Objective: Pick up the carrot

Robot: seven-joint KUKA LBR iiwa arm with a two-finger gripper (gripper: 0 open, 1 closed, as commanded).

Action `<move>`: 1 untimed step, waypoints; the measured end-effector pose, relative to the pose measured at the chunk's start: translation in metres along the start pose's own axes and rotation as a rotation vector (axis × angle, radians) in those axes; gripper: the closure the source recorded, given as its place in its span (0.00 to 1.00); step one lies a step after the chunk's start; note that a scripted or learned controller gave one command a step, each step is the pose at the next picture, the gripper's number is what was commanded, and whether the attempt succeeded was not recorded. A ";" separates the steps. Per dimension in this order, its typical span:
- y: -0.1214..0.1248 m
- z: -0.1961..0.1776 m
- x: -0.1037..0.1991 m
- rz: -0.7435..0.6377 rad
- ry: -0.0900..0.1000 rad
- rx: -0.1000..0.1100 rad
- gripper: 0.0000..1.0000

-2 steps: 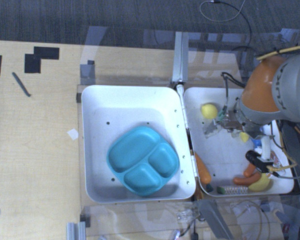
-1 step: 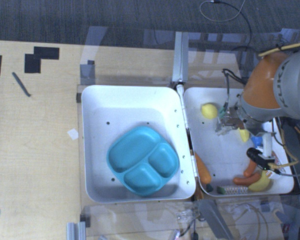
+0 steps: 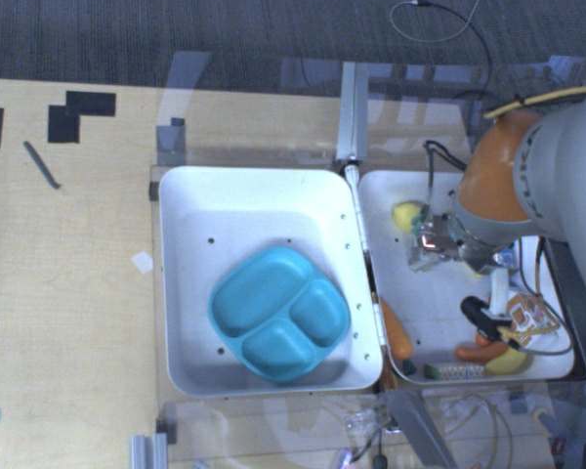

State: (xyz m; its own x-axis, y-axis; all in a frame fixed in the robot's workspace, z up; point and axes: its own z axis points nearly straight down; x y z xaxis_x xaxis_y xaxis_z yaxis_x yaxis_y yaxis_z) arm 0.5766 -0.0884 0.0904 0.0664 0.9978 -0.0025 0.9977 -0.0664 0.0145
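Carrot: one orange tapered carrot lies in the right shallow white bin. It is tight along that bin's left wall, near the front corner, with its length running along the wall.
Gripper: the two-finger gripper hangs over the rear half of the same bin, apart from the carrot and just beside a round yellow fruit. Whether it is apart or together cannot be told from this view, and nothing can be seen held.
Handling: probably light and stiff, with a smooth rounded skin that could roll or slip out of a narrow pinch. It does not look fragile.
Where to hold: I would close across the thick middle, square to its length. The wall touching one side leaves little room there, so a clean grip may be hard.
Possible mix-up: a red-orange long thing lies near the front edge of the right bin, touching a yellow curved fruit. What it is cannot be told for sure.
Count, right bin: one carrot, one round yellow fruit, one curved yellow fruit, one red-orange long thing.
Count, left bin: the left shallow white bin holds one light-blue three-compartment plastic plate.
Count, bins: two, side by side on the pale wooden counter.
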 end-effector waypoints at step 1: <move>-0.057 -0.096 0.007 -0.012 0.003 0.010 1.00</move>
State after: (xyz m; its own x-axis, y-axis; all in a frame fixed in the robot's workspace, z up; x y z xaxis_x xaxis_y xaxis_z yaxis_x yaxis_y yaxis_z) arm 0.5185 -0.0778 0.1856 0.0548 0.9985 0.0005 0.9985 -0.0548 0.0049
